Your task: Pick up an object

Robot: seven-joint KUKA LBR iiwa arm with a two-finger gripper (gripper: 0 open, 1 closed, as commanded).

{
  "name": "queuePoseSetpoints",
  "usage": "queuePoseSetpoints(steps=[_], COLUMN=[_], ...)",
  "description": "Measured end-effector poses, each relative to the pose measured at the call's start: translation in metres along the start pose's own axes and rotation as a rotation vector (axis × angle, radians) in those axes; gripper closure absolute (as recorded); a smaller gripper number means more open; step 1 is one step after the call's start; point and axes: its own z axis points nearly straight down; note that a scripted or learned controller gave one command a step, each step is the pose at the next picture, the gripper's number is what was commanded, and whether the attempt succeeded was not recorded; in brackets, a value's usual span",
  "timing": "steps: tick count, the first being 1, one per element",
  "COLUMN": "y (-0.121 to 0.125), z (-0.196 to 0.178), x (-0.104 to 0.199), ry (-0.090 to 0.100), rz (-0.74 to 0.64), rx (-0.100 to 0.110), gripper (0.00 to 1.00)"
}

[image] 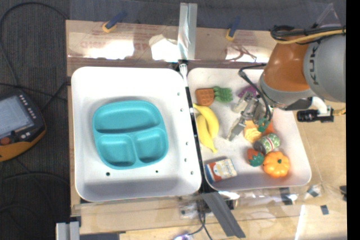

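Observation:
In the right bin point(292, 174) lie a yellow banana point(207, 123), an orange waffle-like toy with a green end point(212, 95), an orange pumpkin point(275, 164), a red and green toy point(265, 145), a yellow piece point(252, 134) and a small printed box point(221, 168). My gripper point(246, 127) hangs low over the middle of this bin, between the banana and the yellow piece. It is open, one grey finger point(236, 130) slants down to the left, and nothing sits between the fingers. The orange wrist band point(287, 70) hides the bin's far right corner.
The left bin point(84, 177) holds a teal divided plate point(130, 133). A divider wall point(191, 121) runs between the bins. A handheld pendant point(17, 121) lies on the floor at far left, with cables nearby.

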Motion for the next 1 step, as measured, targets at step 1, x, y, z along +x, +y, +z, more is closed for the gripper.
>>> queuePoseSetpoints(steps=[1], y=[0.0017], z=[-0.0114], x=[-0.0013], ry=[-0.006], rz=[-0.002], rx=[-0.001], gripper=[1.00])
